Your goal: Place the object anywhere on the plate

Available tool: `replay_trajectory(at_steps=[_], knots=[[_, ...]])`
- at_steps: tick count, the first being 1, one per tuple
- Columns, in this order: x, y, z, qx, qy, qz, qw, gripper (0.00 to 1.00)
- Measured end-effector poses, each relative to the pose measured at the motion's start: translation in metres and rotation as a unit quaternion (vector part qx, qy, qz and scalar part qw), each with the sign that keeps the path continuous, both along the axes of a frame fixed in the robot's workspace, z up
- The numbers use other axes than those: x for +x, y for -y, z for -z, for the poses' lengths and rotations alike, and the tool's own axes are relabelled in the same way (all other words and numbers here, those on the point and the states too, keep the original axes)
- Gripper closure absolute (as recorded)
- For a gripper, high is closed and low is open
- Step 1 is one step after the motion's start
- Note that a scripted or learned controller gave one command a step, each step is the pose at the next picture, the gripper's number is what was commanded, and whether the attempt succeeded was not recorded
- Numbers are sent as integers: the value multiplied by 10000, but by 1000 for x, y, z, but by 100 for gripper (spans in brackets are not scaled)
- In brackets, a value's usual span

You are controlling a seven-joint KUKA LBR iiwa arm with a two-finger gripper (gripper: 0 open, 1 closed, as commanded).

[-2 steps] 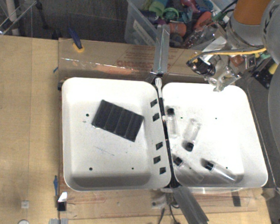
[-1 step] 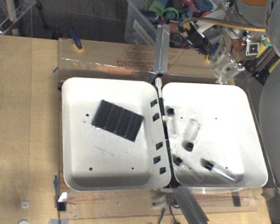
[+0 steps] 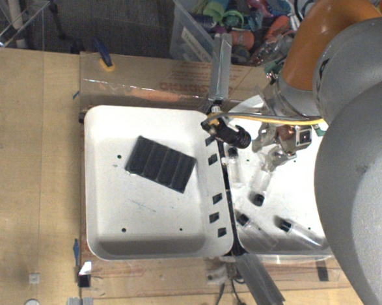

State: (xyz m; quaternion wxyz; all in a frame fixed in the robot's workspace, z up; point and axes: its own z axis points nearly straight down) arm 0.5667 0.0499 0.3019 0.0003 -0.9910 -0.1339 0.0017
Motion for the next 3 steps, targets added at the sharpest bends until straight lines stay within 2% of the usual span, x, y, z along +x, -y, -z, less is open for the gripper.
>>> replay_trajectory(at_steps=[1,2,3], knots=[[66,18,69,-3,7,-27,10000,100],[79,18,27,-2,17,336,9994,100],[90,-56,-42,-1,5,-1019,9948,100]])
